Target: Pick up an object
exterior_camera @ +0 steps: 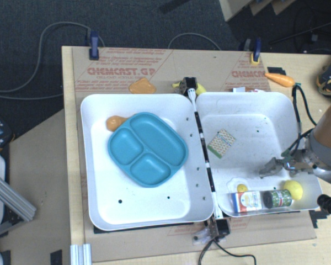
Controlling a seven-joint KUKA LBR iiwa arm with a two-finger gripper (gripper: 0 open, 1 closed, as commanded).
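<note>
In the right-hand bin (248,106), near its front right corner, the hand (276,167) sits low over the floor, its fingers apart with nothing between them. Candidate objects lie close by: a yellow lemon-like piece (293,190) just in front of the hand, a dark green bottle (278,199) lying on its side beside it, a small carton (246,201) along the front wall, and a patterned packet (221,143) toward the bin's middle. The arm (324,148) enters from the right edge, wrist pointing leftward and down. In my judgement the nearest target is the yellow piece; a sound grasp calls for centring the fingers over it, clear of the bottle and the bin wall, before closing. The left bin (99,197) holds a blue divided tray (148,149).
</note>
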